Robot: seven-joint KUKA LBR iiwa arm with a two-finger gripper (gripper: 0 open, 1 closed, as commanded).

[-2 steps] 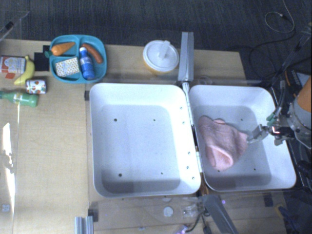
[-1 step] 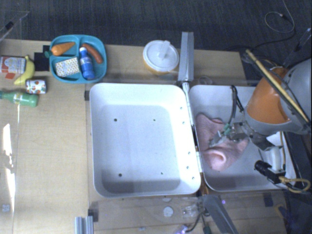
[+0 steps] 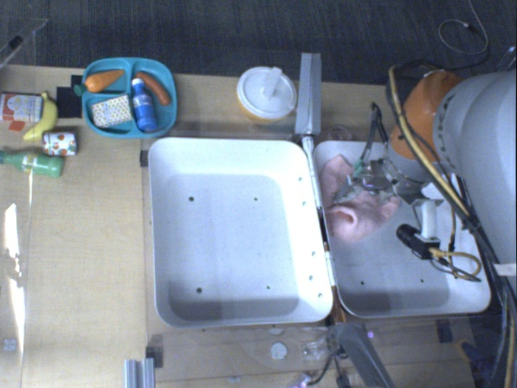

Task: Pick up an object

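A soft pink object (image 3: 349, 213), crumpled like a cloth or plush toy, lies in the upper left part of the right bin (image 3: 404, 289). My gripper (image 3: 365, 181) is low over the pink object's upper right part, and its metal tip overlaps it. The grey arm with its orange band (image 3: 424, 103) covers the right bin's far right corner. A black part with yellow cable (image 3: 420, 242) hangs from the wrist to the right of the pink object.
The left bin (image 3: 230, 297) sits beside the right one, with a metal divider post (image 3: 307, 95) behind the gap. A white lidded cup (image 3: 266, 93) stands behind the bins. A blue tray (image 3: 166, 79) with toy food and small items sits at far left.
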